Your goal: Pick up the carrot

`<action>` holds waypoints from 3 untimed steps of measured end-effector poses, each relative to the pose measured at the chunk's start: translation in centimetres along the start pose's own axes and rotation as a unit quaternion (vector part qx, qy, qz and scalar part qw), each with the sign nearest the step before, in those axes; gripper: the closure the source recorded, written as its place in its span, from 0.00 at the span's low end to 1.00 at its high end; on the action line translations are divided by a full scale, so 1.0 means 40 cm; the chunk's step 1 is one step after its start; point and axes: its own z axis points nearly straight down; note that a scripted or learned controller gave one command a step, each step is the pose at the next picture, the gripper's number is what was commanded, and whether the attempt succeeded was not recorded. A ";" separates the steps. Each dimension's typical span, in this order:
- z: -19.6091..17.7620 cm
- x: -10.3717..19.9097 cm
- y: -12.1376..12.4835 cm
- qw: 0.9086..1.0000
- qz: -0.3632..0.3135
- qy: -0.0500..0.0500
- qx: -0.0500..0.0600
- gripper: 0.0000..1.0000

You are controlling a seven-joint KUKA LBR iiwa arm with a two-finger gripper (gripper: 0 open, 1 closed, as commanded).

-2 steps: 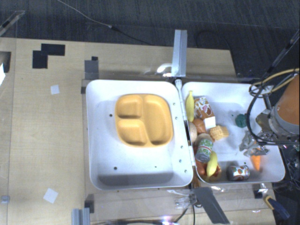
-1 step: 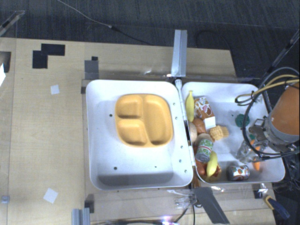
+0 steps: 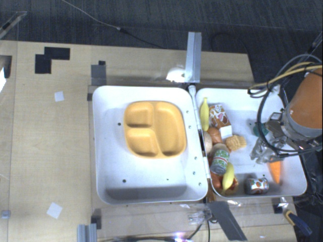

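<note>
Gripper [image 3: 266, 153], its finger state impossible to tell, hangs just above the carrot [image 3: 275, 171] at the near right of the right bin [image 3: 252, 96], beside the left bin [image 3: 106, 135] on the pale wooden bench [image 3: 45, 150], dark carpet [image 3: 151, 9] beyond.

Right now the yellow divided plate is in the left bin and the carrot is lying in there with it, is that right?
Not quite. The yellow divided plate does sit in the left bin, but the carrot lies in the right bin, near its lower right corner, just below the hand. The camera view shows this.
</note>
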 end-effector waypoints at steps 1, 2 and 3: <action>0.005 0.004 0.001 1.000 0.002 0.001 -0.002 0.00; 0.148 0.119 -0.018 1.000 -0.001 0.003 -0.005 0.00; 0.114 0.106 -0.024 1.000 -0.003 -0.001 0.000 1.00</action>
